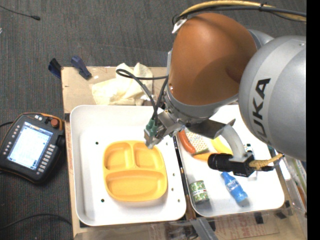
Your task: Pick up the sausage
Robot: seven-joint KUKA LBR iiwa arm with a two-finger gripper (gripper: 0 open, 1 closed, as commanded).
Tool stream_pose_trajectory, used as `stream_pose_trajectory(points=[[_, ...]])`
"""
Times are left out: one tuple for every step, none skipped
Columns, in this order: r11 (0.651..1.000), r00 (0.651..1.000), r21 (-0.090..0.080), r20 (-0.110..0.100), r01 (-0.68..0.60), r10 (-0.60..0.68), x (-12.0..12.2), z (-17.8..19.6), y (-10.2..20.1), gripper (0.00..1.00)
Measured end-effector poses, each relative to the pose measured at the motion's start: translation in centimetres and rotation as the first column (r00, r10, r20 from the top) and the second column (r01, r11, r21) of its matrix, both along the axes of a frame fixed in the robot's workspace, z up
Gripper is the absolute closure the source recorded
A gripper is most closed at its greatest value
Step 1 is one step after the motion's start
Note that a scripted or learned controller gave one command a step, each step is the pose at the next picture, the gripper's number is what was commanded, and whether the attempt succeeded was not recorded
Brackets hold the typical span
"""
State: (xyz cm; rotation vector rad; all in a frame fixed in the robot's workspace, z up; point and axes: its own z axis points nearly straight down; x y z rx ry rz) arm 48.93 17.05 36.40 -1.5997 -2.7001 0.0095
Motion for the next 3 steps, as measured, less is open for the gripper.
stream_pose_trajectory(points=[[0.999, 0.999, 0.001, 0.0, -0.033, 0.033, 9.1, 6.0, -5.1, 1.0], [0.989, 0.989, -0.001, -0.005, 0.145, -0.145, 5.9, -12.9, -3.1, 1.0], [0.994, 0.994, 0.003, -0.001, -0.112, 0.112, 10.8, -12.4, -8.0, 1.0]])
